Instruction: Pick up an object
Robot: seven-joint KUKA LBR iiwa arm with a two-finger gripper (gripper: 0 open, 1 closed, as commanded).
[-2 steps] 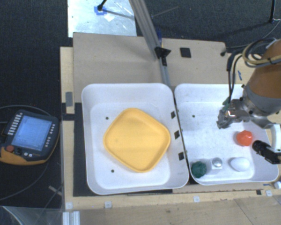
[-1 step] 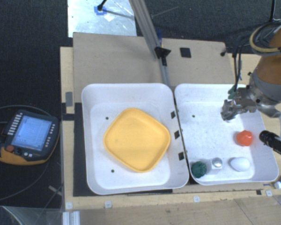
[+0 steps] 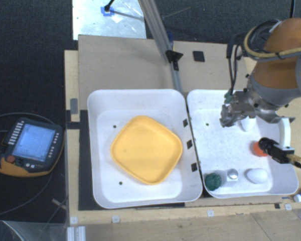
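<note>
While my gripper (image 3: 231, 115) hovers at the right bin's (image 3: 210, 149) twelve o'clock, grip unreadable, I should descend squarely over the white egg (image 3: 257, 175) lying at five o'clock.

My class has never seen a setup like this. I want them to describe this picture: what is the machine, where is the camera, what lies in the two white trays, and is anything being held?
The machine is a robot arm, grey with an orange band, reaching in from the right. A single fixed camera looks down on the bench at a slant. Its gripper hangs over the right bin; nothing shows in its grasp. The left bin holds a yellow square plate. The right bin holds a green ball, a small silver object, a white egg-shaped object and an orange object partly hidden. A handheld control pad lies left of the bench.
</note>
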